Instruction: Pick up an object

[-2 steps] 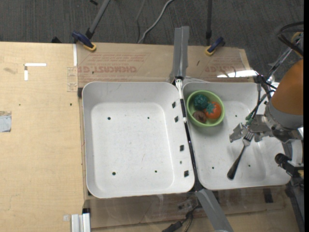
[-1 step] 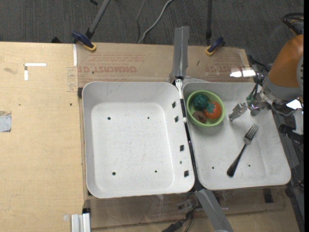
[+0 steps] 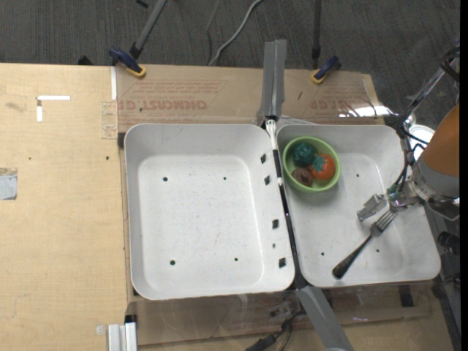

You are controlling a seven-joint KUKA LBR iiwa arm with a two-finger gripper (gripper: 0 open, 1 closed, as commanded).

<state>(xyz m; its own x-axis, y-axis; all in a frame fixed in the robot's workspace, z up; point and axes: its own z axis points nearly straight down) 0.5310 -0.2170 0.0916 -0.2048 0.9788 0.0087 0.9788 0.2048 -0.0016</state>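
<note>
Fork (image 3: 360, 248): you see it flat in the right bin (image 3: 417, 269), handle toward the near rim, tines up by the hand.
Hand (image 3: 382, 209): low over the tines, just touching or just above them; you cannot tell if it is open or closed.
Bowl (image 3: 311, 165): green, far-left corner of that bin, small toys inside.
Left bin (image 3: 146, 269): beside it on the bench.
Progress: by your view nothing is lifted yet; grasp and raise remain.

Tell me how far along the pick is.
Done: the tool has reached the right white bin, down at the head of the black-handled fork. In hand: nothing visibly; the fork lies on the bin floor. Left: grasp and lift. The green bowl of small items sits untouched.
</note>
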